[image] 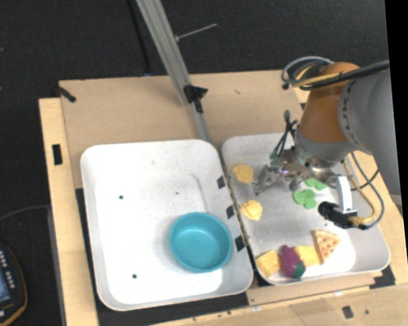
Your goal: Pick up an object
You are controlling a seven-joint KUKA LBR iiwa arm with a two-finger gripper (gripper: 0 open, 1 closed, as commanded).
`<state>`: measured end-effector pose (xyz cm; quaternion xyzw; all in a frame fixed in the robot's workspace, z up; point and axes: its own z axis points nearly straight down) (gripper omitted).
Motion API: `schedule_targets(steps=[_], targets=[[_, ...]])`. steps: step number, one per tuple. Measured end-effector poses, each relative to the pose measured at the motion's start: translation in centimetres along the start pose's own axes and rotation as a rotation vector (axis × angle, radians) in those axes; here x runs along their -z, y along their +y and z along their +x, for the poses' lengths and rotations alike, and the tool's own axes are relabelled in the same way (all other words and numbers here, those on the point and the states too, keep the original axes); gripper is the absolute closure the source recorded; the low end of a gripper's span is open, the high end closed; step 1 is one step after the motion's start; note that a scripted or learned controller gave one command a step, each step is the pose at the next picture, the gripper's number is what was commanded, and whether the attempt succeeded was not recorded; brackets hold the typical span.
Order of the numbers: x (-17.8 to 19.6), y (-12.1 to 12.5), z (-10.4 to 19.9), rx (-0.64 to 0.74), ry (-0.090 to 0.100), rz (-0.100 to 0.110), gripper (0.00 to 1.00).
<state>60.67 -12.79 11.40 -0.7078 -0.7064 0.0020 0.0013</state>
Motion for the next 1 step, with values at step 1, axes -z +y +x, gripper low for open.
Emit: schedule_targets(steps=[1], targets=[[1.49,0.24,-0.14,-0.005,0.0,-0.009,1.0]])
